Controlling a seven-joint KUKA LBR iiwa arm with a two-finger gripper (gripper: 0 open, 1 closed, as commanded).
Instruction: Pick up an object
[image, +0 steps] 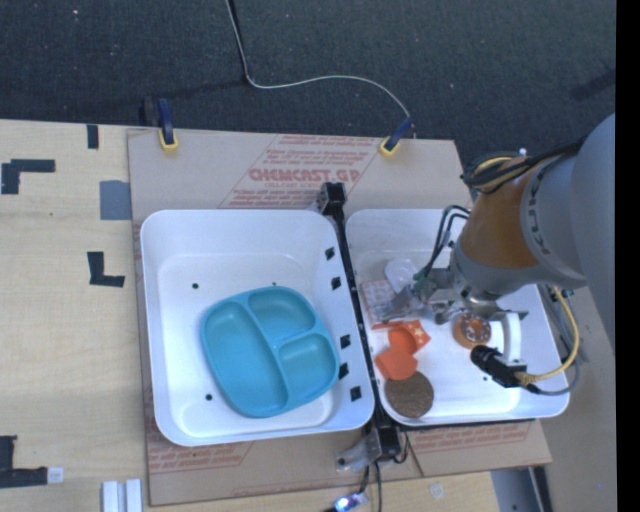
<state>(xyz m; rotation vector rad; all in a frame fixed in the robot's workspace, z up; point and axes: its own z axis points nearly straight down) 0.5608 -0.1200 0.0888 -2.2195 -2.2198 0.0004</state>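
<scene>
My gripper (428, 298) hangs low in the right bin (545, 405), under the grey arm with its orange band (495, 235). Just below and left of it lies an orange plastic piece (401, 350), with a brown round disc (410, 394) near the bin's front wall. A pale printed packet (379, 297) lies to the gripper's left and a clear cup-like object (400, 271) sits just above it. A small round brownish item (472, 329) rests to the gripper's right, partly under the wrist. I see nothing plainly held.
The left bin (165, 250) holds a blue divided plate (268, 348). A black divider with clips (346, 300) runs between the bins. A black connector and cable (500, 367) hang from the arm over the right bin's front right part.
</scene>
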